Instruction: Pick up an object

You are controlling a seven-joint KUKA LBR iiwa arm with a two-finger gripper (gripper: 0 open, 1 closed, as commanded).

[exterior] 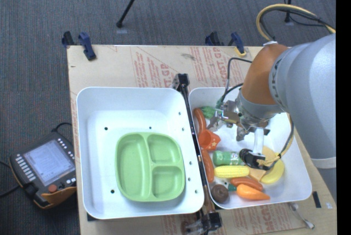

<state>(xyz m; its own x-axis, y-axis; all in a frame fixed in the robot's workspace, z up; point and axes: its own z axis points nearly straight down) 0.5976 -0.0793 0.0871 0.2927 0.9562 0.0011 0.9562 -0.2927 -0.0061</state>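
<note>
Judging from the arm (299, 80) bent over the right bin (295, 183), looked to be at the approach step, with the gripper (245, 130) low over the toy food (249, 182) there and nothing seen held. Could not tell the gripper's state, open or closed. Called next for a drop onto one free piece, perhaps the can (224, 158) or corn (231, 172) just beside it, then a close and lift.

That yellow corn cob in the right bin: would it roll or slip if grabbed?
The corn cob looks long and rounded, so it would probably roll if nudged sideways. It seems to be moulded plastic, so it is likely stiff and light. With the green container close beside it, it may not roll far.
</note>
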